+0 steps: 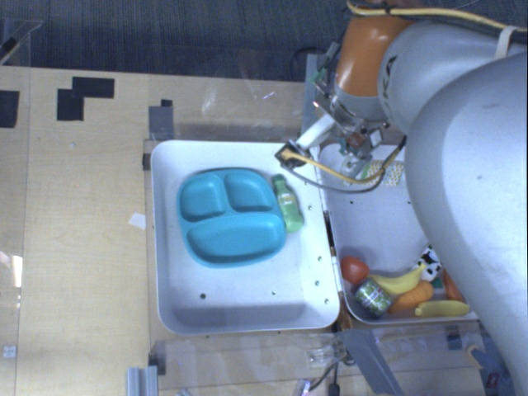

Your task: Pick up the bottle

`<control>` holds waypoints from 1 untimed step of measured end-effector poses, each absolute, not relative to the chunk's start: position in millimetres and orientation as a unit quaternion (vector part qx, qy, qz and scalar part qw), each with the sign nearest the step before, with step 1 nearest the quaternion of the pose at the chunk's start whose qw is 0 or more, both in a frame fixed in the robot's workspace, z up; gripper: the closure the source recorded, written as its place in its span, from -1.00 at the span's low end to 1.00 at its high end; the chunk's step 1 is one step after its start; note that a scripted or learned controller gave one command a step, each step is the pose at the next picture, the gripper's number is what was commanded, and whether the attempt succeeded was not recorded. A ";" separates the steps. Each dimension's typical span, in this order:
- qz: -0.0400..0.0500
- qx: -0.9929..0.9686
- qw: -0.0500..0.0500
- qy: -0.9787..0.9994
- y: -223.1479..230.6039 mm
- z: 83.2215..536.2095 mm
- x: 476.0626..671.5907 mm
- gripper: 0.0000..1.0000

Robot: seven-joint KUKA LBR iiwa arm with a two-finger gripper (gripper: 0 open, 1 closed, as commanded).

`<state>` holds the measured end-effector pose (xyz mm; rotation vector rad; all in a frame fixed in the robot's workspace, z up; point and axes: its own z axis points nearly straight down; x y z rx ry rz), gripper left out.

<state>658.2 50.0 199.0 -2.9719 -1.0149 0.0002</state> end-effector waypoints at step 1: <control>0.000 -0.946 0.001 -0.323 50.0 199.0 658.2 -1.00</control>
